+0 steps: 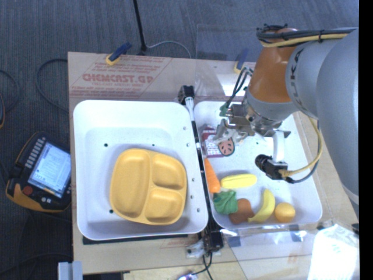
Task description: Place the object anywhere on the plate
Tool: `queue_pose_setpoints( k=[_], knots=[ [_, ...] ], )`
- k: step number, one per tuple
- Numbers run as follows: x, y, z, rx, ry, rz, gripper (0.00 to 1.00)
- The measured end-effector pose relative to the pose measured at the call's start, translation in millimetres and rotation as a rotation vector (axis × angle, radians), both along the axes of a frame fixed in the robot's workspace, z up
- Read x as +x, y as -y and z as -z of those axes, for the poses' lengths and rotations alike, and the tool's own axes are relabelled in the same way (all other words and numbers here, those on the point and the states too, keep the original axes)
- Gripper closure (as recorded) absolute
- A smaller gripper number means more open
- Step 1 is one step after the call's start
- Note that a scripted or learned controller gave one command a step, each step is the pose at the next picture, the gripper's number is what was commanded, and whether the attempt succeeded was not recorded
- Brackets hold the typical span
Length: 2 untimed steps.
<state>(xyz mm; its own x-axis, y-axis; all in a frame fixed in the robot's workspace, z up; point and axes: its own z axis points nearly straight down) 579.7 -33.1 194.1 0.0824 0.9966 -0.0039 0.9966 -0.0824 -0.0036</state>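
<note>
Because the toy foods crowd the right bin (309,174), the end effector (228,134) hangs over a watermelon slice (227,146); its opening I cannot tell. The yellow divided plate (148,185) waits in the left bin (93,127).

A yellow plate (148,185) sits in a white bin (93,121); orange carrot (212,177), yellow banana (265,206), green leafy toy (225,202).

We looked down from one fixed camera above the bench, at a slant, taking in both shallow white plastic bins (87,133); the grey-and-orange arm (303,69) entered from the right.
</note>
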Motion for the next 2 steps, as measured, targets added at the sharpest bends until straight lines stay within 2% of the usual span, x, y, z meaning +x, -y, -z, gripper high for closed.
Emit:
queue_pose_setpoints(
  k=[1,2],
  knots=[
    [-42.9,-70.1,-6.7,0.004,-0.002,0.112,1.0],
    [-42.9,-68.4,-6.5,0.002,-0.003,0.113,0.0]
  ],
)
